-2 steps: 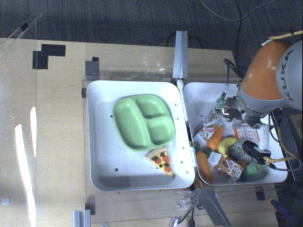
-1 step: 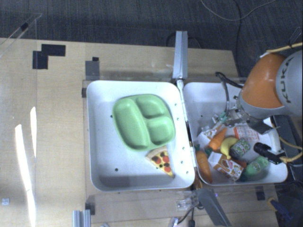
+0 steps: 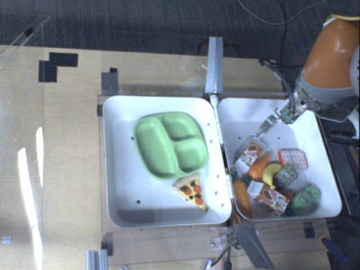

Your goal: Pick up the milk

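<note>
The gripper [image 3: 264,129] hangs over the right bin [image 3: 243,107], just above the milk [image 3: 248,154] (a small carton near that bin's left wall, touching a carrot [image 3: 259,165]); its fingers' spread cannot be told

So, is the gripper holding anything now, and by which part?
Nothing is held. The gripper is above the right bin, apart from the milk.

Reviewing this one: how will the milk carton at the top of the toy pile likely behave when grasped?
The milk carton looks like a small boxy toy, so probably stiff and light. It lies tilted against the carrot, so it may shift or slide when touched. Its flat faces should suit the end effector, if aligned.
</note>
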Available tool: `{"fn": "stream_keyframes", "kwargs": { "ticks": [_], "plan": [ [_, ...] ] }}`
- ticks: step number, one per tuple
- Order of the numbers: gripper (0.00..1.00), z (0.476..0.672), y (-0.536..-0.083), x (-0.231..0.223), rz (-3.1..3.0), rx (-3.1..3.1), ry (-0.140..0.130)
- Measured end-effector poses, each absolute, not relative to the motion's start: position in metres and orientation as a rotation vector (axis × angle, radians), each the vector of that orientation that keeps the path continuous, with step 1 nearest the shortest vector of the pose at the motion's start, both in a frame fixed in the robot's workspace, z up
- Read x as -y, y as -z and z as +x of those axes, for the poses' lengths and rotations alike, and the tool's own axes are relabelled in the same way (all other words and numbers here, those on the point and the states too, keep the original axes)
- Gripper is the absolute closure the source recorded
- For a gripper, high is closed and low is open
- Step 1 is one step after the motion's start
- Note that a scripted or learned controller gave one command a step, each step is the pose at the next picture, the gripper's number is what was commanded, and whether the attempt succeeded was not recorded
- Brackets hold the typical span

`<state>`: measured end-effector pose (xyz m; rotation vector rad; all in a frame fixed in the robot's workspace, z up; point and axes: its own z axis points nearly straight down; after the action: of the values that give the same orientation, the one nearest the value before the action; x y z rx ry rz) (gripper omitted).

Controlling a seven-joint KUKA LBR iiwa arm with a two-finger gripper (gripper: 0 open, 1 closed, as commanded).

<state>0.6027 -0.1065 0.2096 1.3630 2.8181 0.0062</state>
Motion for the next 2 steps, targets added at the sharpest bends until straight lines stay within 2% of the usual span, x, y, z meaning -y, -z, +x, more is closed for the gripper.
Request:
{"fn": "stream_keyframes", "kwargs": {
  "ticks": [1, 2],
  "plan": [
    [0.00, 0.581, -0.121, 0.099, 1.347, -2.809, -0.018],
    [0.00, 0.629, -0.121, 0.087, 1.478, -2.761, -0.007]
  ]
}}
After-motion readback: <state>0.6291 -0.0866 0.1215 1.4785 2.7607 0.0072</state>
